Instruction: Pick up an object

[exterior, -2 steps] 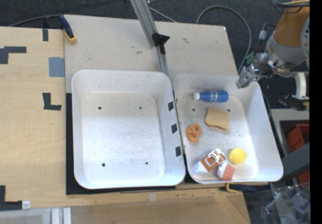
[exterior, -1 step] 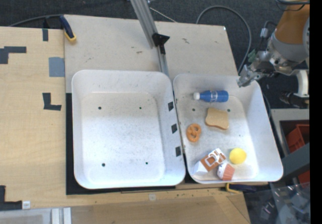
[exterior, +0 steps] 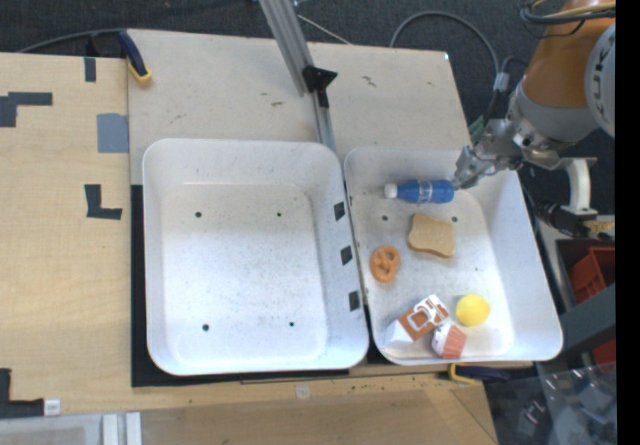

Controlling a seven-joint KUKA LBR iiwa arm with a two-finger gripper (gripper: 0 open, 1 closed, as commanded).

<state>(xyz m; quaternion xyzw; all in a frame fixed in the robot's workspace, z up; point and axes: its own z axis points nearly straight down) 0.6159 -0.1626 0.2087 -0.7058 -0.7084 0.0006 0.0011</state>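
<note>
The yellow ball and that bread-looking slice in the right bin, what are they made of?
The yellow ball looks like smooth plastic or rubber: an even bright colour with a faint sheen. The bread slice has a matte tan face and darker crust edge; it could be foam or plastic play food, though the view is too coarse to be sure. Both lie in the white bin, which looks like hard matte plastic.

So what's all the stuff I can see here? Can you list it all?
Bins: two, white, side by side on the bench.
Bottle: one, blue with a white cap, lying at the right bin's far end.
Bread slice: one, tan, middle of right bin.
Pretzel: one, orange-brown, left of the bread.
Ball: one, yellow, near end of right bin.
Carton: one, orange and white, beside the ball.
Gripper: one, grey, by the bottle's base.
</note>
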